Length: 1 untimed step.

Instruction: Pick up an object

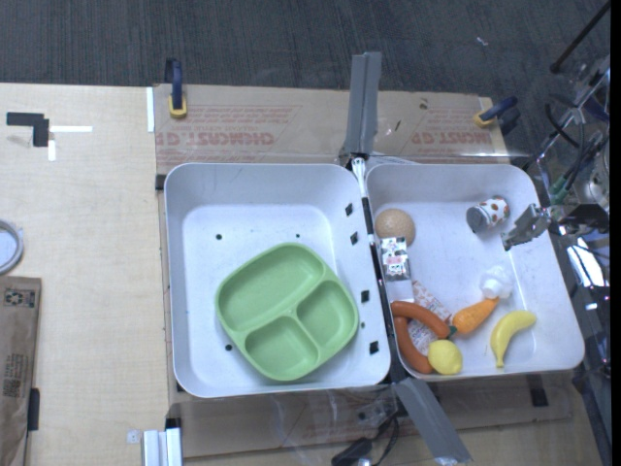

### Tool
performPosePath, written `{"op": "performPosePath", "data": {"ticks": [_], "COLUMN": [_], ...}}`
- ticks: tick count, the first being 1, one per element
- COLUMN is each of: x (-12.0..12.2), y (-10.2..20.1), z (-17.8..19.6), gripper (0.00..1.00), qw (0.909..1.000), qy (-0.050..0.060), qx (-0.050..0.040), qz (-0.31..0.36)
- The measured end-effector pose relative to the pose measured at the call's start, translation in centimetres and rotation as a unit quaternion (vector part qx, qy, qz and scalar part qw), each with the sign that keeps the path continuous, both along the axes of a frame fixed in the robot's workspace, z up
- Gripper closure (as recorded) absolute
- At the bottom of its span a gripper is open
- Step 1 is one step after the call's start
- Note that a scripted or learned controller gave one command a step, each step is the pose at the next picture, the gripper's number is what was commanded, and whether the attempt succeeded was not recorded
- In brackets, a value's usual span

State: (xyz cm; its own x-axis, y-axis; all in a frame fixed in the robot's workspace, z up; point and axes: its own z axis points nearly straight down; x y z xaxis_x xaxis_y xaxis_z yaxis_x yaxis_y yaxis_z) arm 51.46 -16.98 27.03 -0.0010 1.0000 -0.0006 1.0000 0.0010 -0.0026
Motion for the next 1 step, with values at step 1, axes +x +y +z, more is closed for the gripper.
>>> {"op": "performPosePath", "data": {"ticks": [1], "x": [-2.06], "y": [-1.54], "z": [-17.9], "gripper": [0.0], "qw": [0.9999], "qy": [-0.001], "qx": [0.0006], "qz": [0.016]}}
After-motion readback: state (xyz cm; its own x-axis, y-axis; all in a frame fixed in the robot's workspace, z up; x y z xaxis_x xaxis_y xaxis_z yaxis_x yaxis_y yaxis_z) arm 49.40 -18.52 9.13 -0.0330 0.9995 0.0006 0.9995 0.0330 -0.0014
